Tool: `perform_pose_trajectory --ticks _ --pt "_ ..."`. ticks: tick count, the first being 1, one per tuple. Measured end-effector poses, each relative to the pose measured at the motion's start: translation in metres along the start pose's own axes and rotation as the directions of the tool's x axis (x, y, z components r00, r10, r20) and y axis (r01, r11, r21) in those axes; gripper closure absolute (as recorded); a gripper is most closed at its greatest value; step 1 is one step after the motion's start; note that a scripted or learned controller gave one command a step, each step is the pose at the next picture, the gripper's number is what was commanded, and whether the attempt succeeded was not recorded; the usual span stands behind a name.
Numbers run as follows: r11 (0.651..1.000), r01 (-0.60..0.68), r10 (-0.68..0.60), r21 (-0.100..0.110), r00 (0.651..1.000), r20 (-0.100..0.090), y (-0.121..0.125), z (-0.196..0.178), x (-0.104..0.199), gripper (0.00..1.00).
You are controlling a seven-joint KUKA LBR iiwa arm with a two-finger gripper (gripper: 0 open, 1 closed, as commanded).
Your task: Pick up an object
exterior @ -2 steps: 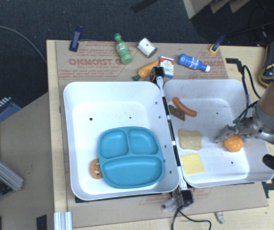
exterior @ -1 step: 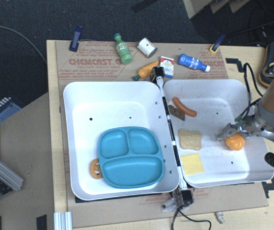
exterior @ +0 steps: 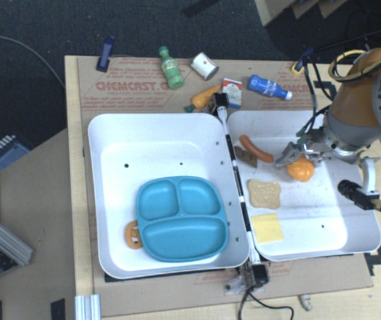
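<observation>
The orange (exterior: 301, 171) lies in the right bin (exterior: 350, 235), in its far half and a little right of the middle as the camera sees it. The hand (exterior: 303, 153) hangs directly over the orange's far side, close enough that part of the fruit is covered. Whether the hand is open or closed on it cannot be told from this angle. The grey arm (exterior: 360, 119) reaches in from the right of the orange, with its orange band (exterior: 370, 62) higher up.

Left of the orange, a sausage (exterior: 257, 149) lies slanted near the bin's divider wall. Nearer the camera and left of the orange is a slice of bread (exterior: 264, 193), flat on the bin floor. A square of cheese (exterior: 267, 227) lies just beyond the bread, farther still from the orange, and the two are apart.

Well left of the orange, the left bin (exterior: 110, 152) holds a blue divided plate (exterior: 180, 217) in its near half. A pretzel (exterior: 133, 235) pokes out at the plate's left edge, touching it.

Behind the orange, outside both bins, several things lie on the table (exterior: 83, 85). A blue bottle (exterior: 269, 87) lies on its side and is the closest of them. Then, going left, come a small carton (exterior: 231, 92), a white can (exterior: 204, 65), a green bottle (exterior: 171, 68) and a dark blue piece (exterior: 105, 53).
</observation>
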State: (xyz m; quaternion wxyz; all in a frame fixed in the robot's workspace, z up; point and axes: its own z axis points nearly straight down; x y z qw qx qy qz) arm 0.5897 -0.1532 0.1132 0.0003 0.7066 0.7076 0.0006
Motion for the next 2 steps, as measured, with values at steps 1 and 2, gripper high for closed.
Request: perform_pose_trajectory --ticks 1,2 --pt "1.0 0.0 0.0 0.0 1.0 -0.001 0.009 -0.072 0.084 1.0" --pt "1.0 0.0 0.0 0.004 1.0 -0.001 -0.039 -0.082 0.126 1.0"
